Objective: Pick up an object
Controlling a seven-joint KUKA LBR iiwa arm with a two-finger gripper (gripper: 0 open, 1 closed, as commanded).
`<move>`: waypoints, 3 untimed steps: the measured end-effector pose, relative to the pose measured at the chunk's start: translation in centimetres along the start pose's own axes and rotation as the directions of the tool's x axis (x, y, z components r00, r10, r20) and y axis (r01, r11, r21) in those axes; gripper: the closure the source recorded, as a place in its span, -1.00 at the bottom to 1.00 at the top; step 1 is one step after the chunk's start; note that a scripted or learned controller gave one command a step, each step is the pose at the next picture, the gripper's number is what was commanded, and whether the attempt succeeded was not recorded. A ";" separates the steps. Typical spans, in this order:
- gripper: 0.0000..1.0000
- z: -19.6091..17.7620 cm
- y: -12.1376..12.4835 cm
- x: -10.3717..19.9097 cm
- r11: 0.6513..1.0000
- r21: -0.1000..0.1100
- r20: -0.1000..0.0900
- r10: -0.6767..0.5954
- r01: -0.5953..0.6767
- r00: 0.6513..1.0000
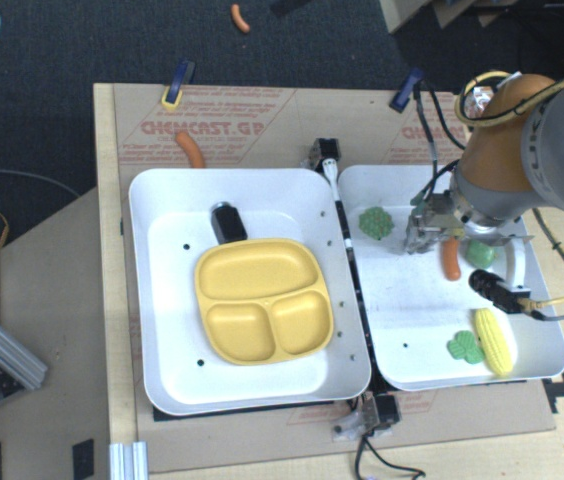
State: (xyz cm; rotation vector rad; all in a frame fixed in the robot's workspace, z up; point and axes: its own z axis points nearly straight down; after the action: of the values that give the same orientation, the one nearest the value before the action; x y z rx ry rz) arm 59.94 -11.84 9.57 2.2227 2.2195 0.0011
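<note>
Nothing looks picked up yet. The arm [522, 138] bends down from the right, with the tool [430, 230] low in the right bin [402, 353]. I cannot tell how it is set. A green broccoli [375, 222] lies just left of it; an orange sausage [450, 260] sits just below it.

Left bin [152, 268] is holding a divided tray [262, 300], with a marker [227, 222] lying just behind it. Right bin [402, 353] is holding broccoli [375, 222] at its back left, a carrot [450, 259] near the middle, and corn [495, 340] lying front right beside a leafy piece [465, 347]. Gripper [424, 230] is sitting between broccoli and carrot.
</note>
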 end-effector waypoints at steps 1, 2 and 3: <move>1.00 -5.6 1.0 -0.7 1.000 -0.007 0.003 -0.002 0.002 1.000; 1.00 -12.0 1.4 -0.4 1.000 -0.009 0.003 -0.003 0.003 1.000; 1.00 -13.0 1.5 -0.4 1.000 -0.004 0.002 -0.002 0.002 1.000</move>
State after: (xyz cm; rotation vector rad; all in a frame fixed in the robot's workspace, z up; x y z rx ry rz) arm 61.43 -12.21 22.59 2.2170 2.2193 0.0038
